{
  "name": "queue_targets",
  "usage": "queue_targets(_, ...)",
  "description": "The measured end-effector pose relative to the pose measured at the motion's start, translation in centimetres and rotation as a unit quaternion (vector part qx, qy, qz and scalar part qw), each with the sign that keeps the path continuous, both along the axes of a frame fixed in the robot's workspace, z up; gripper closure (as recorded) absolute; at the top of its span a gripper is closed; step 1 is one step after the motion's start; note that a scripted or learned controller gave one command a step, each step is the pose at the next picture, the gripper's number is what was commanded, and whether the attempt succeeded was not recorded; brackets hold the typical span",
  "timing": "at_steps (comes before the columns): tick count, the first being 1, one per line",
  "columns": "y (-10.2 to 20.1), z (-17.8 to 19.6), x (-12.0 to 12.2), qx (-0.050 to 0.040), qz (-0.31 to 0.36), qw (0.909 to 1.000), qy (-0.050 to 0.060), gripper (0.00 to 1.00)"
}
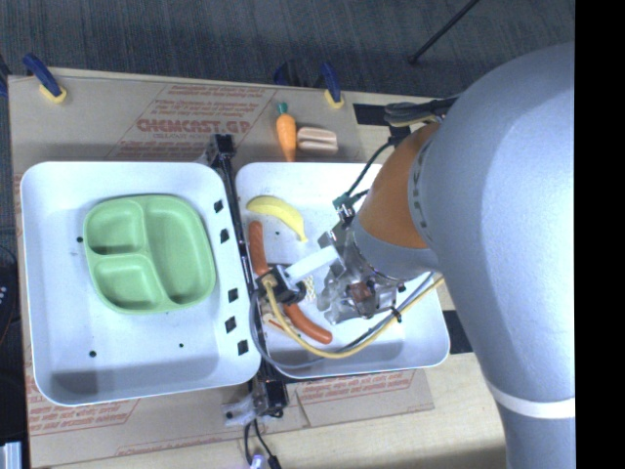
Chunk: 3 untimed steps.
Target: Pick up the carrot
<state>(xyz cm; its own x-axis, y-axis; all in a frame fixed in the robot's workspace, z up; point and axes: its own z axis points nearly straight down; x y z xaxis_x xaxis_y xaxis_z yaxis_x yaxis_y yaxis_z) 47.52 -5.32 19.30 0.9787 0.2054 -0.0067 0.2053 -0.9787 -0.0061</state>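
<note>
The carrot [285, 136] lies outside both bins, on the cardboard [186, 115] behind the right bin [422, 345], green tip pointing away from the bin. Just to its right is a small tan and pink block [316, 141]. The arm reaches over the right bin, and the tool [339, 296] hangs low near the bin's middle, well apart from the carrot. Whether the tool is wide or narrow cannot be told, and nothing is seen held in it. In this bin a banana [276, 213] lies near the back, a sausage [257, 246] lies along the left wall, and a second sausage [309, 328] is near the front, just beside the tool. The left bin [59, 360] holds a green divided plate [146, 252].
</note>
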Motion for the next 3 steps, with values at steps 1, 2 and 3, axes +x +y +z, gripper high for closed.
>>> queue_targets(1, 0.6, 6.5, 2.2, -0.0008, 0.005, 1.0000, -0.002, 1.00)
queue_targets(2, 6.7, 9.0, 1.9, -0.0016, 0.016, 0.9999, -0.003, 1.00)
queue_targets(3, 6.7, 10.0, 2.0, -0.0014, 0.018, 0.9998, -0.001, 1.00)
